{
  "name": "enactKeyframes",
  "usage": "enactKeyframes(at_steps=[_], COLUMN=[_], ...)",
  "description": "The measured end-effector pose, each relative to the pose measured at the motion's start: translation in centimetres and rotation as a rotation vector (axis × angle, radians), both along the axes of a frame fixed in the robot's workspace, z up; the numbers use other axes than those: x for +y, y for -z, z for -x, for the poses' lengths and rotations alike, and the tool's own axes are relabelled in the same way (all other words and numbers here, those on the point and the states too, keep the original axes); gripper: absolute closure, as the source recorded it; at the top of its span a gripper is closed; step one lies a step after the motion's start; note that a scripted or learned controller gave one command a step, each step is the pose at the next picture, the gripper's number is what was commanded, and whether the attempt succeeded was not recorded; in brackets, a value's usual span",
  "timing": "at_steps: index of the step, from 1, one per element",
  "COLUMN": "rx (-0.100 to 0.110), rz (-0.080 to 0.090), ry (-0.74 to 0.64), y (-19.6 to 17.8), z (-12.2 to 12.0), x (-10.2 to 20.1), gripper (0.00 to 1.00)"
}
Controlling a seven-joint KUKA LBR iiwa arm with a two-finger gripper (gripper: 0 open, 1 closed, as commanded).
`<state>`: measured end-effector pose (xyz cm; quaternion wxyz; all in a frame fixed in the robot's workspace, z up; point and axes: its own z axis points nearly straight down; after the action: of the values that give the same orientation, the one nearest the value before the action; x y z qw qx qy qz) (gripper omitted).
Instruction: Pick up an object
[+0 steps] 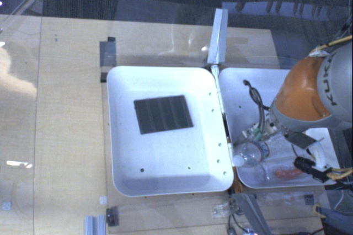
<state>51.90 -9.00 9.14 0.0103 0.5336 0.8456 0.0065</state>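
White left bin (118, 118) roomy, arm (306, 96) over right bin (237, 82)

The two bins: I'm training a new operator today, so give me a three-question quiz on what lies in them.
1. True or false: the dark ribbed mat lies in the left bin.
2. Which bin is the arm reaching over? A) left B) right
3. Fill in: a clear bottle lies in the right bin, near the wall it shares with the ____ bin.

Key: 1 true; 2 B; 3 left.
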Motion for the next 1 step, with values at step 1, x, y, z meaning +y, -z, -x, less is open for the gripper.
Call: enactKeyframes(at_steps=[1], rx=[0.013], rz=[0.005], ry=[-0.229], y=[-9.48], z=[1.06], x=[2.31], gripper=[0.0])
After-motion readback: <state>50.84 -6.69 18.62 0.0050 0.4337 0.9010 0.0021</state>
